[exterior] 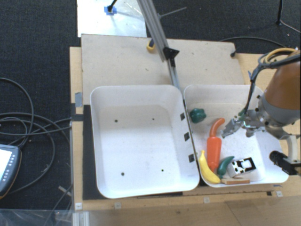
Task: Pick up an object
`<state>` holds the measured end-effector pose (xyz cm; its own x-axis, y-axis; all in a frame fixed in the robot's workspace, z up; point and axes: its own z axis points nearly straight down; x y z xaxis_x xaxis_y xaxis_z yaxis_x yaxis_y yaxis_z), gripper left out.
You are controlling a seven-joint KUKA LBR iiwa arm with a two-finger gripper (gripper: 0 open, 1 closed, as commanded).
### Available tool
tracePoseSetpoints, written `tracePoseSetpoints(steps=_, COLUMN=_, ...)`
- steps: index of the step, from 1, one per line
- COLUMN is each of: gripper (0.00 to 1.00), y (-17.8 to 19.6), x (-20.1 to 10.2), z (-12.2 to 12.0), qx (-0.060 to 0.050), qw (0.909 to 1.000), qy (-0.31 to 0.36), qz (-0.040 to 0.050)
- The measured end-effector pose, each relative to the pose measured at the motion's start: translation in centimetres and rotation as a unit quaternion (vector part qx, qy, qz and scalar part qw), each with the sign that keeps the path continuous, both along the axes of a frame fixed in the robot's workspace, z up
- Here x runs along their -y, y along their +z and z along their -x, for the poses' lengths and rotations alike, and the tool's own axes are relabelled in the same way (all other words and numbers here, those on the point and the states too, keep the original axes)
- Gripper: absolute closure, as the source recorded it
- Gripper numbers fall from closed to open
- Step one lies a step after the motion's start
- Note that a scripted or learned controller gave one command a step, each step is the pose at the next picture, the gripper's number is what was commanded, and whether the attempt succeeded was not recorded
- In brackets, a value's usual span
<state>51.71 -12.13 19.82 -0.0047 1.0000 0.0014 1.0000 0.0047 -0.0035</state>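
Overhead, metal gripper point(233, 126) (angular) above smooth tapered carrot point(214, 153) — curved glossy banana point(207, 167)

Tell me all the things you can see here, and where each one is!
bins: 2, white, side by side on the bench
carrot: 1, orange, right bin, near its middle
chili: 1, orange-red, right bin, just above the carrot
banana: 1, yellow, right bin, against its left wall at the front
green toy: 1, dark green, right bin, back left
green pepper: 1, dark green, right bin, front, right of the carrot
black and white toy: 1, right bin, front right
pole: 1, grey, slanting over the back of the bench
cables: several, black, on the floor at left
arm: 1, orange band, reaching in from the right
gripper: 1, metal, over the right bin
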Motion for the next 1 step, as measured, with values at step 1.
tracePoseSetpoints(steps=1, gripper=0.00, y=0.21, x=0.03, z=-0.10, qx=0.002, qw=1.0000, qy=-0.001, qz=0.0005)
